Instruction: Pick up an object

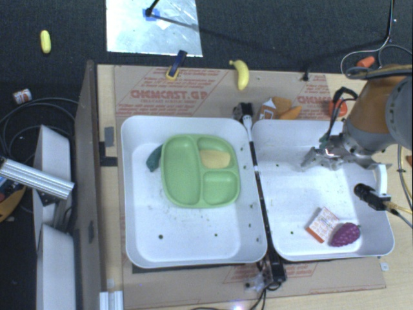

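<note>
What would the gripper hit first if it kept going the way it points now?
Probably the bare floor of the right-hand white bin: the gripper points leftward and down over it, with nothing visible in its line. Depth is hard to judge from this view.

Your arm [387,108] comes in from the right edge of the view, its grey housing and orange band bulking large at the upper right. From there the wrist drops down and to the left, ending in the claw [322,159], which sits low and points leftward. The metal parts of the claw spread out to either side at its tip, with a bright glint at the centre. You cannot make out from this angle how the tip is set. Nothing shows gripped at the claw's end.
</note>
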`<state>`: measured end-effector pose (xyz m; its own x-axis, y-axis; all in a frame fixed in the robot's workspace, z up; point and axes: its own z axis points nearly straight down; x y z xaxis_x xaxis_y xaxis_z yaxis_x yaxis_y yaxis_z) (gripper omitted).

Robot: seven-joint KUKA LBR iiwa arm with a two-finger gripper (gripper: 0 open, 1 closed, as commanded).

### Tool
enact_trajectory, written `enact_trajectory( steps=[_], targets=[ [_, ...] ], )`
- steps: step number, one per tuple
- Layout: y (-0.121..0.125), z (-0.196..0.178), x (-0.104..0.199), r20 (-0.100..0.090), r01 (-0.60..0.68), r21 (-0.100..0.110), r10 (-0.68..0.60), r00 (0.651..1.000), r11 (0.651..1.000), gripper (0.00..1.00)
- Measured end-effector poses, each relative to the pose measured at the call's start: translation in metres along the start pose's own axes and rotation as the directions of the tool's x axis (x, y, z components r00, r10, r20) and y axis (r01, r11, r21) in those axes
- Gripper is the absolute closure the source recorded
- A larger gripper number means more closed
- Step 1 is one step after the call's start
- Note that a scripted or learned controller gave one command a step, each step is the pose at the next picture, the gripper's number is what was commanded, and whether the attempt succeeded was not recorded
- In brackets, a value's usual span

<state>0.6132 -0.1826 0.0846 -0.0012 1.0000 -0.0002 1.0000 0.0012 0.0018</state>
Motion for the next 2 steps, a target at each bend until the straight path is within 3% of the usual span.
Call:
enact_trajectory(
  steps=[1, 2],
  targets=[
    [-0.055, -0.045, 0.009, -0.001, -0.002, 0.002, 0.002, 1.0, 1.0, 0.0],
    [0.036, 0.0, 0.0, 0.003, 0.006, -0.009, -0.006, 1.0, 1.0, 0.0]
  ],
)
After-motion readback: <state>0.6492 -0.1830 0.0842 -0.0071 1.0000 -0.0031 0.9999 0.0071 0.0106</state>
